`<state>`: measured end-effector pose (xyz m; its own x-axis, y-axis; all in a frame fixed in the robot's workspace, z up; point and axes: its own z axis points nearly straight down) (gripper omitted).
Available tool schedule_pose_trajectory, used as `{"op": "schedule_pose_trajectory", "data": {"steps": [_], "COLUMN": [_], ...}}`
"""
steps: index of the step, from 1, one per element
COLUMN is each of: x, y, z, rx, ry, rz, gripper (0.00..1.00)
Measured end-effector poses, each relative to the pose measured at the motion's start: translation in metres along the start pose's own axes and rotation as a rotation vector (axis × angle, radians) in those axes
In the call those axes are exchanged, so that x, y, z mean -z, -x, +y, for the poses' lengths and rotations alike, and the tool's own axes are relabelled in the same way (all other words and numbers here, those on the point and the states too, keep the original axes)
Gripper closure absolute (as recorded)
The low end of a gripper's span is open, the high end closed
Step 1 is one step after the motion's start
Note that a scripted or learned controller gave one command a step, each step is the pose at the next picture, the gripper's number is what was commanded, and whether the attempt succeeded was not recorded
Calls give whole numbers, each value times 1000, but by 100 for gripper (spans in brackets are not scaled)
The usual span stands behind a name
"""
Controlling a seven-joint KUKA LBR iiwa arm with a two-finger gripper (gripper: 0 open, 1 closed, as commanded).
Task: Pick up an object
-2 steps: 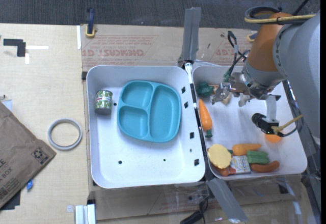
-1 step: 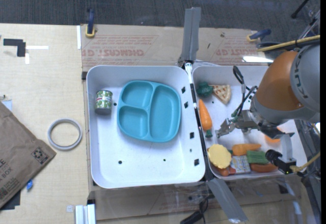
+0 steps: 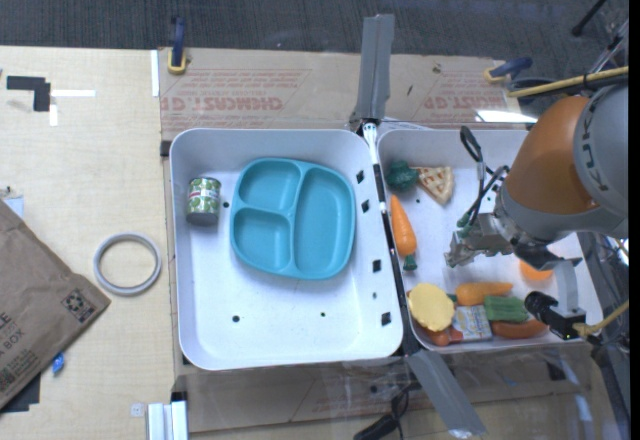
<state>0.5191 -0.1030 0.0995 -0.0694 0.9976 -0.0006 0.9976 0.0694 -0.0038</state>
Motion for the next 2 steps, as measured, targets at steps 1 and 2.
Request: {"op": "schedule_pose_trajectory", "data": {"steps": [1,2], "x": [0,-9], "y": [0,5], "z": [0,-43], "rx": [0,163], "ry": [0,2], "rz": [0,1], "gripper": [0,0]}}
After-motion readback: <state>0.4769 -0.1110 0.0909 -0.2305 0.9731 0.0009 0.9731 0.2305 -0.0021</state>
